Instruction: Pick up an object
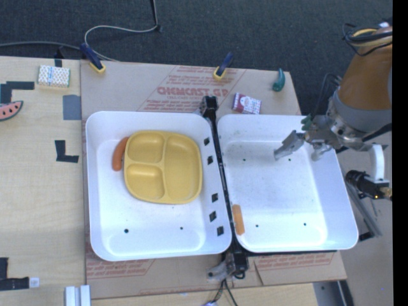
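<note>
In the left bin point(102, 234) I see a yellow divided plate point(163, 166) with an orange sausage-like piece point(118, 154) touching its left edge. A small orange piece point(238, 218) lies by the right bin's point(331, 228) left wall; I'd descend squarely over it. The gripper point(288, 146) hovers upper right, jaws apart, holding nothing.

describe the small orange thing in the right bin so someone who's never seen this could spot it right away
Start at the right white bin, the one the arm reaches into. Follow its left wall down toward the near corner: there lies a small orange carrot-like piece, lengthwise along the wall. The other orange piece is in the left bin, tucked beside the yellow divided plate.
</note>
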Robot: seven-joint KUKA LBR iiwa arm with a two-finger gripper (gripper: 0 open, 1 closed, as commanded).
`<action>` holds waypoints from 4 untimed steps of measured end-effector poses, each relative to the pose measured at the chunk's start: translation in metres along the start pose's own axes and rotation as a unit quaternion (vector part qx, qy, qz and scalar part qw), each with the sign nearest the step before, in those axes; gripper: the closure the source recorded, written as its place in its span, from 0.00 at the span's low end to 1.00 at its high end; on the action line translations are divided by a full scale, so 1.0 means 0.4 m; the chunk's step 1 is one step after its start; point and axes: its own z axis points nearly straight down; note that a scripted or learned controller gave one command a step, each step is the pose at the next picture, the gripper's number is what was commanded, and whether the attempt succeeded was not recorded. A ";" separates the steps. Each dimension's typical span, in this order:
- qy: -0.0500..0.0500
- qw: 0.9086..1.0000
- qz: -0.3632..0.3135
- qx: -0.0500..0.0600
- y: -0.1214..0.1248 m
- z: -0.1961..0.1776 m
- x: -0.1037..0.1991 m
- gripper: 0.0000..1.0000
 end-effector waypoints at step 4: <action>0.001 1.000 0.000 0.001 0.059 0.137 0.200 1.00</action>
